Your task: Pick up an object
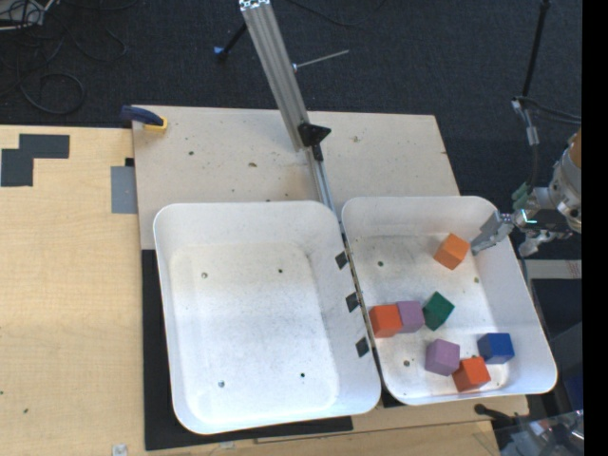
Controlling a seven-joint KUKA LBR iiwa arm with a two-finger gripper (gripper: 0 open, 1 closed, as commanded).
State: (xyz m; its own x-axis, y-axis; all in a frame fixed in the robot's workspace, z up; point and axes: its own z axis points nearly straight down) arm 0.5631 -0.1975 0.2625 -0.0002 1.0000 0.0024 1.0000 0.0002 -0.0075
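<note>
Gripper (496,230) at the right bin's (399,215) right rim, finger state indiscernible, just beside an orange block (453,251) lying apart from the other blocks near the bin's upper right; a descent this close to the wall risks striking the rim.

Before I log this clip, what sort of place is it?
Probably a robotics lab set up for grasping trials. Two white bins sit on a wooden bench, coloured blocks lie in the right bin, cables trail over dark carpet, and a metal post rises behind.
</note>
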